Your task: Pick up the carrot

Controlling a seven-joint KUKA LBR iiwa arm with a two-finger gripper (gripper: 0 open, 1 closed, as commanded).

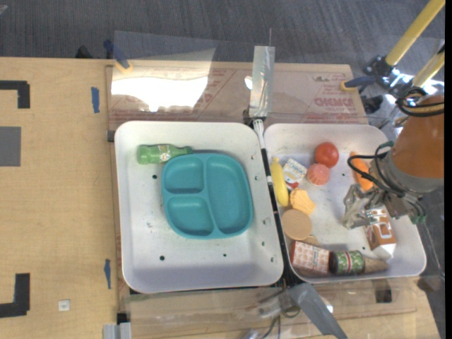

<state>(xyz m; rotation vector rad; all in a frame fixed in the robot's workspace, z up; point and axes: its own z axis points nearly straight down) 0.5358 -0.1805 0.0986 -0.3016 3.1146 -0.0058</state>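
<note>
In the left bin (134, 210) you see a teal divided plate (207, 193), with a green bottle (161, 152) lying just beyond its far left corner. In the right bin (413, 263), a banana (280, 183) lies along the left wall, beside a red tomato (326, 152), a round cracker (296, 224) and a jar (328, 261) lying on its side at the near edge. The carrot (360, 174) lies near the right wall, partly behind the arm. The gripper (359, 210) hangs low just in front of the carrot; you cannot tell how wide it stands, and nothing shows between its tips.
</note>
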